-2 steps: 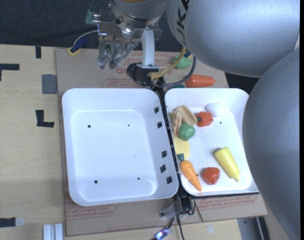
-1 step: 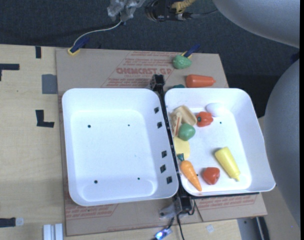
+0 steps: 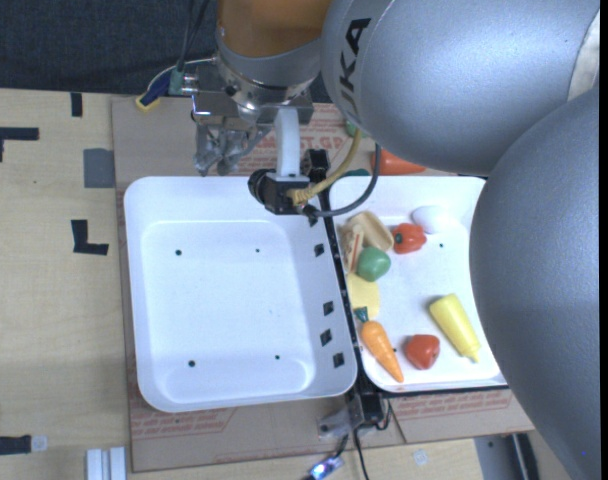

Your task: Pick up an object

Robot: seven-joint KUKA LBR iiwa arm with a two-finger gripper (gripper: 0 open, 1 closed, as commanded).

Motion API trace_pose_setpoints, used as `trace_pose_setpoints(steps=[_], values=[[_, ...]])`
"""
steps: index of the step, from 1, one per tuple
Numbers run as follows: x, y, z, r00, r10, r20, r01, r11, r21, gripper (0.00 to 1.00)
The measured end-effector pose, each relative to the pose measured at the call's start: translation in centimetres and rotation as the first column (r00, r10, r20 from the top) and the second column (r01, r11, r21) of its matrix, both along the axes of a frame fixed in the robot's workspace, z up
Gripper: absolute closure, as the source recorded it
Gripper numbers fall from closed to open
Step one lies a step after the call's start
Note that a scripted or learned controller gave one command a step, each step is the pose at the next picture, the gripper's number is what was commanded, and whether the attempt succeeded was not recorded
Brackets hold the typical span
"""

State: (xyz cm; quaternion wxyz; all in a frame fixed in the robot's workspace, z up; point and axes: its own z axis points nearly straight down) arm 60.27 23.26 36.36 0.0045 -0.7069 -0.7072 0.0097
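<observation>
Grey and bulky, my arm [image 3: 454,58] looms over the right bin [image 3: 484,373] while my gripper [image 3: 224,153] hangs beyond the left bin [image 3: 144,268], finger state indiscernible.

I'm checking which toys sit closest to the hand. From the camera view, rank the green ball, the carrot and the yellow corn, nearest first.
Measured from the hand, above the left bin's top edge:
1. Green ball, right bin, upper left.
2. Carrot, right bin, lower left.
3. Yellow corn, right bin, farther right.
</observation>
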Motion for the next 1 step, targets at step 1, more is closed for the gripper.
trace_pose_setpoints(steps=[1], values=[[4.22, 0.09, 16.71, 0.999, 0.002, 0.036, -0.003, 1.000, 0.012, 1.00]])
